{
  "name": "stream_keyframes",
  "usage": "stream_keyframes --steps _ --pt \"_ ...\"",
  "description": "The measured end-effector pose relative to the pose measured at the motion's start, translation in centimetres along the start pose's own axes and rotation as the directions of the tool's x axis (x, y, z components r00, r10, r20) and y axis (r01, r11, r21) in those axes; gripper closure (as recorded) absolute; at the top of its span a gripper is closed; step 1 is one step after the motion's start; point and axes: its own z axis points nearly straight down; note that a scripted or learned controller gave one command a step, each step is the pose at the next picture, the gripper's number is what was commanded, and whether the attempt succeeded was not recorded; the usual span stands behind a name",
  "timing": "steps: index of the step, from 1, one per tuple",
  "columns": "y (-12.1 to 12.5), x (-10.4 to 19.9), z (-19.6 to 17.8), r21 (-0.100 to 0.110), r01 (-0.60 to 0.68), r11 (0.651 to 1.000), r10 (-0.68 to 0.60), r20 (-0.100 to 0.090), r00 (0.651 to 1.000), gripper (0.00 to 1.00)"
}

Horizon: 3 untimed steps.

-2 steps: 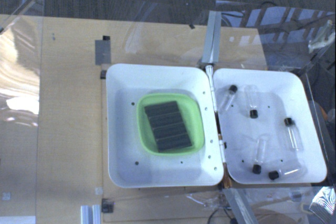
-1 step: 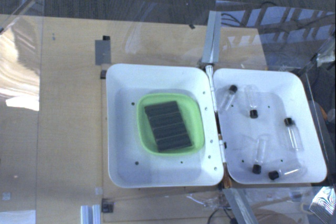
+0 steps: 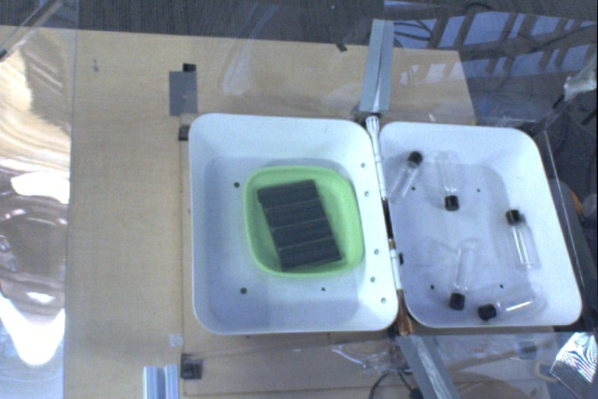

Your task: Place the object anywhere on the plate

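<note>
Neither the arm nor its gripper appears anywhere over the bench, so whether the tool is released or clenched cannot be told.

The bench [image 3: 121,229] is pale wood, smooth, with a sheet of clear plastic glaring at the left of the frame. Two shallow white bins sit side by side at centre and right, their rounded-corner rims touching along a hinge-like seam.

The left bin [image 3: 215,294] holds a lime-green plate [image 3: 257,201], squarish with rounded corners and a raised lip, near the bin's middle. On the plate lies a dark grey ribbed block [image 3: 298,225], rectangular, crossed by parallel grooves and turned slightly askew to the plate's edges. It rests flat within the plate's rim.

The right bin [image 3: 551,294] holds several clear plastic vials with black caps, scattered and lying on their sides. One vial [image 3: 407,171] is at the upper left of that bin, another [image 3: 448,182] just right of it, one [image 3: 519,238] toward the right wall, one [image 3: 461,276] lower centre, and one [image 3: 505,306] along the lower edge. Being transparent, their bodies are faint against the white floor.
</note>
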Motion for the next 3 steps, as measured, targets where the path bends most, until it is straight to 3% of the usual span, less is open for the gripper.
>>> stream_keyframes --steps 3 --pt "0.0 -0.02 0.0 0.0 0.0 1.0 0.0 0.0 1.0 0.0"
